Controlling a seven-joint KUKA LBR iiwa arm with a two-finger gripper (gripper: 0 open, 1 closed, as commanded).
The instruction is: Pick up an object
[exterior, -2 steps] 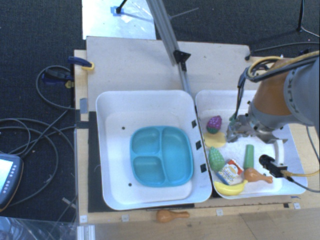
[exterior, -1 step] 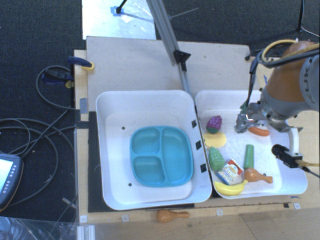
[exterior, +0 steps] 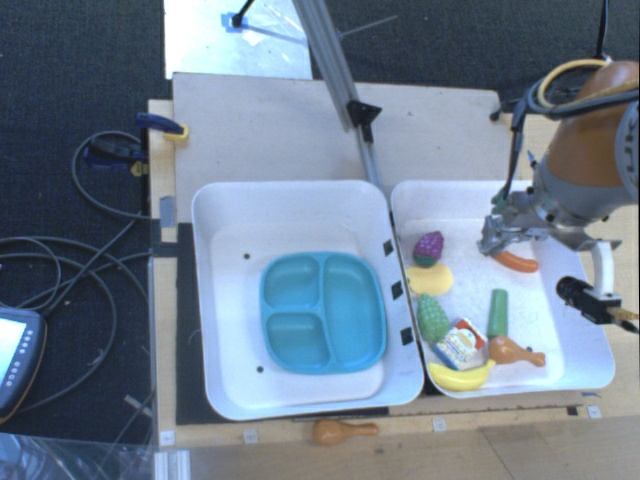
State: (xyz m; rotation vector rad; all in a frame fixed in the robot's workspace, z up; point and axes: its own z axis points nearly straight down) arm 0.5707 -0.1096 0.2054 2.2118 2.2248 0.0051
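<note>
While gripper [exterior: 497,238] hangs near right bin's [exterior: 600,368] back edge, above orange sausage [exterior: 517,261], finger state can't be told; open floor beside.

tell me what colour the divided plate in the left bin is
Light blue: the divided plate shows best in the camera view.

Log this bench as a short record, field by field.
left bin: blue divided plate
right bin: purple grapes, lemon, green corn, small carton, banana, green stick, drumstick, orange sausage
gripper: low over right bin, beside the sausage
bench front edge: wooden pear-shaped piece
</note>
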